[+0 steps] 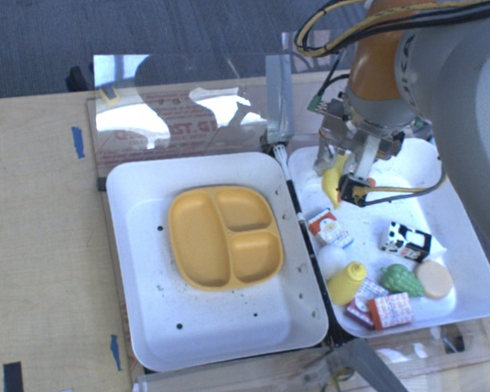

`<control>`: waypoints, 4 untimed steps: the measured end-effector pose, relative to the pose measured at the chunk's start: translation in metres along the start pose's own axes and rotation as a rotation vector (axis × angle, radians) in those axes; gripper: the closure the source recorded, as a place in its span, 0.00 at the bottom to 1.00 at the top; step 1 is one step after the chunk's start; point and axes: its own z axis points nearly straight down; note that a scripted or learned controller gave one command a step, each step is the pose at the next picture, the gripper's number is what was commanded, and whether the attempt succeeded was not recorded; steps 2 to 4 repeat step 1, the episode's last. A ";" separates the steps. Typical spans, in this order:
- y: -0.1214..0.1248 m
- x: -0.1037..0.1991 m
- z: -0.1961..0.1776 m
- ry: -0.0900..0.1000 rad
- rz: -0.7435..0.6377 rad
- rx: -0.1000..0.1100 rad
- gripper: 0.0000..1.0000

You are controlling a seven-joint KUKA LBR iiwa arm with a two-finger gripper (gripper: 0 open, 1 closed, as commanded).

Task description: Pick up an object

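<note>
My claw (345,174) hangs over the far corner of the right-hand shallow white plastic bin (473,293), and from here I cannot tell how wide it stands, because my grey wrist and its glossy orange band cover most of it. Right against my tip lies a smooth, curved yellow plastic banana (333,176); whether I actually have it I cannot tell. Just past my tip toward the near rim sits a small red-and-white printed carton (328,227), and off to the side of that a boxy black-and-white patterned carton (405,239). Closer still to the near rim, well apart from me, cluster a rounded yellow plastic lemon-like piece (346,281), a knobbly green plastic vegetable (400,278), a flat tan disc like a biscuit (435,279) and a red-and-white cylindrical can lying on its side (391,309). In the other white bin (138,254), across the divider from me, rests a matte mustard-yellow plate with three moulded compartments (226,235).
</note>
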 end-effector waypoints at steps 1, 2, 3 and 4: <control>0.019 -0.009 -0.026 -0.007 -0.128 0.002 1.00; 0.019 -0.009 -0.026 -0.007 -0.128 0.002 1.00; 0.019 -0.009 -0.026 -0.007 -0.128 0.002 1.00; 0.019 -0.009 -0.026 -0.007 -0.128 0.002 1.00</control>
